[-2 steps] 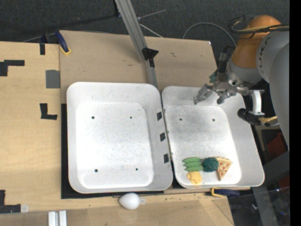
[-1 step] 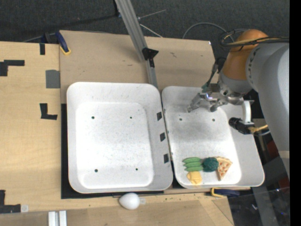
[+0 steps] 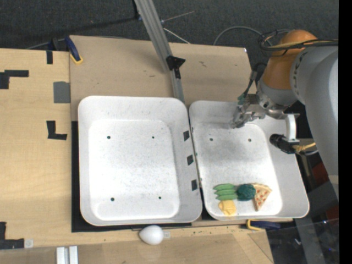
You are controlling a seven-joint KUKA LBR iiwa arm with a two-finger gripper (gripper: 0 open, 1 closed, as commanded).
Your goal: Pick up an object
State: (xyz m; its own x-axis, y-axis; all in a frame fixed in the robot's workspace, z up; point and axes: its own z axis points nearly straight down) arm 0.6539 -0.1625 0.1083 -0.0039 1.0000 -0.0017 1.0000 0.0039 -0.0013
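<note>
A smooth white egg-shaped object [image 3: 151, 235] is noted at the near edge of the light wooden counter [image 3: 33, 164], just outside the front rim of the left shallow white plastic bin [image 3: 132, 158]. This bin is seated beside the right shallow white plastic bin [image 3: 250, 153], the two rims touching along the middle, where small black clips are seen.

In the near corner of the right bin, four small toy food items are grouped close together. A green ridged pea-pod-shaped piece [image 3: 224, 190] is found at the left of the group, with a small yellow lumpy piece [image 3: 227, 206] directly in front of it. A dark green rounded broccoli-like piece [image 3: 245, 191] is placed just beside the pod, and an orange and tan wedge resembling a pizza slice [image 3: 261, 196] lies against its right side. All four rest on the bin floor, well apart from the arm.

Farther back, the metal two-finger claw [image 3: 238, 120] is observed over the far end of the right bin, near its back rim, pointing downward to the bin floor. Nothing is seen between its fingers; whether they are spread or closed cannot be told from this angle. The grey arm with an orange band [image 3: 286, 70] is seen behind it, entering from the right.

At the far side, a grey metal rail [image 3: 159, 37] is laid diagonally across the counter.
</note>
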